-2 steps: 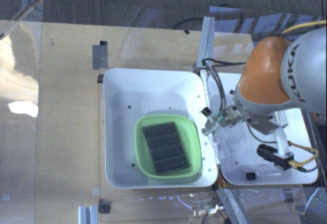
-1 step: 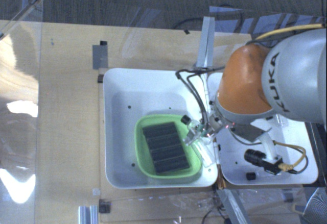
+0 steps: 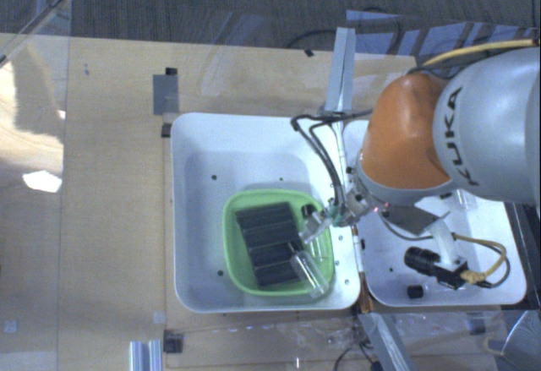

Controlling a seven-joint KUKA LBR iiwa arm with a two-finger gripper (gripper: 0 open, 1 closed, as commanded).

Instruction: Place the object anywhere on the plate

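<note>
The object (image 3: 266, 242), a flat black ribbed slab, lies on the green plate (image 3: 230, 230) in the bin on the view's left (image 3: 190, 192), covering most of the plate's middle. Its long axis runs from the plate's far-left corner towards its near-right one, slightly slanted against the bin's walls, and neither end looks different from the other, so it has no clear heading. The gripper (image 3: 309, 249) hangs over the plate's right side, just beside the slab's right long edge and perhaps touching it. The slab therefore lies to the view's left of the gripper, its length passing alongside rather than pointing at it. Whether the gripper is spread or clamped, I cannot tell: its pale, see-through tips blur into the plate's rim. Judged from this, the slab sits where the task wants it, and what remains is likely a clean retreat upward without dragging that edge.
</note>
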